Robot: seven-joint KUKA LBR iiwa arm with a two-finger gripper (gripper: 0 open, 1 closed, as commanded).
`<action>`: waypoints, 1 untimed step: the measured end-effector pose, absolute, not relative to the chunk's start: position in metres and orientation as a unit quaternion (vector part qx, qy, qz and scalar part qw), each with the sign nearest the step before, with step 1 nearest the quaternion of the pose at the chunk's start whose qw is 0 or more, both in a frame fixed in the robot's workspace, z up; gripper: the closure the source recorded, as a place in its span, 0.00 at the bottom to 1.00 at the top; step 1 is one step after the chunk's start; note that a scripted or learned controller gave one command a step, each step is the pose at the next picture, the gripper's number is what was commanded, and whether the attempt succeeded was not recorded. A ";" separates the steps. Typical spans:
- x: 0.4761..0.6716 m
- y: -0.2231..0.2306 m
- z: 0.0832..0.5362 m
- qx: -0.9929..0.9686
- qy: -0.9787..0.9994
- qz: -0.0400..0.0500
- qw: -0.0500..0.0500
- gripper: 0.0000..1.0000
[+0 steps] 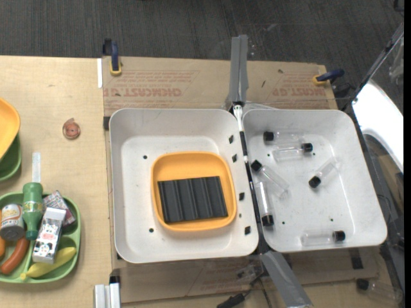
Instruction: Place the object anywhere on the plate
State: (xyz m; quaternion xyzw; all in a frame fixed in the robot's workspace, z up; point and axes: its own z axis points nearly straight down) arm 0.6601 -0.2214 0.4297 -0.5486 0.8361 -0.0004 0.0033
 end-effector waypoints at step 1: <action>0.660 -0.222 0.430 -0.549 0.836 0.000 0.003 0.00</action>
